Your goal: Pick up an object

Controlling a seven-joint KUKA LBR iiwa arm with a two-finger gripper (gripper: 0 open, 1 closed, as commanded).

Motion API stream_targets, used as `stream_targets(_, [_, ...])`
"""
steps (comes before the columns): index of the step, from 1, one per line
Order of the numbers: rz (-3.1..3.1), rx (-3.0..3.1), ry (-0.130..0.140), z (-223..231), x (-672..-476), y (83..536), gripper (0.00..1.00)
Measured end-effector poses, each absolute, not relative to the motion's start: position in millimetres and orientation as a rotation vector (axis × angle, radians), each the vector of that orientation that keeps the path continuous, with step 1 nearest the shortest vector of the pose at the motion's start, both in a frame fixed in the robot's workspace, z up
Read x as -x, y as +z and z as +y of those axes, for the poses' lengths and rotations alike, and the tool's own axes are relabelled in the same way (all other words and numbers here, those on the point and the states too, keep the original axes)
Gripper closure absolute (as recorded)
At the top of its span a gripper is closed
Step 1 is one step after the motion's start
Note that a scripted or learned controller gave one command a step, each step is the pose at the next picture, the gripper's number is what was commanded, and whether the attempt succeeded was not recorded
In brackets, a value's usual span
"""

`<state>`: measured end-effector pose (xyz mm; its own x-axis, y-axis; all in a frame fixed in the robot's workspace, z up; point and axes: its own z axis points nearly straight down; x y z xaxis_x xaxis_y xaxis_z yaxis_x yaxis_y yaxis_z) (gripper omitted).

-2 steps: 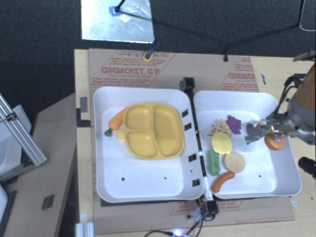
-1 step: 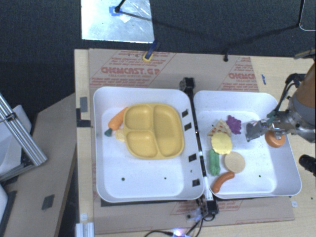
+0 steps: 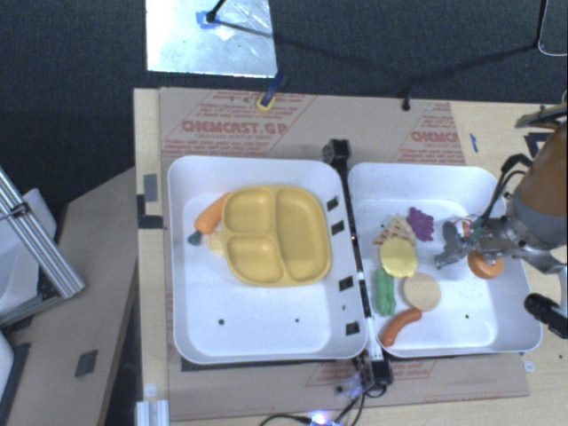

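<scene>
Gripper (image 3: 459,242) low in right bin (image 3: 461,185), finger spread impossible to tell. Orange piece (image 3: 486,266) just beside it. Purple grapes (image 3: 421,223), yellow disc (image 3: 398,257), sausage (image 3: 400,326) nearby. Yellow tray (image 3: 271,235), carrot (image 3: 209,215) in left bin (image 3: 257,327).

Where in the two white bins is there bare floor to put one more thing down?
Left bin: the front strip below the yellow tray is bare. Right bin: the back strip above the purple toy, and the front right corner beside the sausage. It is crowded in the right bin's left half and near the gripper.
</scene>
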<state>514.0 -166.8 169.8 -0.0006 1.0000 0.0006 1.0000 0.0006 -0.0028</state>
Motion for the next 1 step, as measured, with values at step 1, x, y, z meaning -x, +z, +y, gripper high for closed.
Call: stream_targets(1, [-2.22, 2.218, 0.002, -166.4, -507.7, 125.8, 0.0])
